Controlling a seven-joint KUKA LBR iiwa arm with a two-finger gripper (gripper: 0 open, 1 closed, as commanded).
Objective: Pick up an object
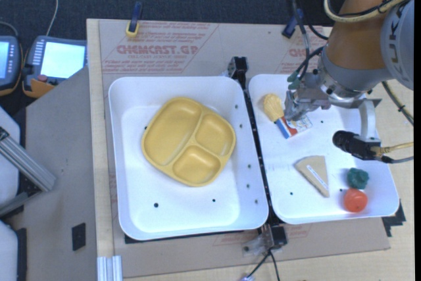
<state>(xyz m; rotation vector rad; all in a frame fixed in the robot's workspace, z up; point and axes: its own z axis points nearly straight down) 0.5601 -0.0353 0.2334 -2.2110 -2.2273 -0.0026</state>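
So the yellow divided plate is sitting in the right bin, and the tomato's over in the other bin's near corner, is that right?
Not quite. The camera view shows the yellow divided plate in the left bin, not the right. The tomato lies in the right bin's near corner.

A divided plate (189,140) lies in the left bin (125,161); the right bin (296,204) holds a wedge (314,174) and a ball (355,200)
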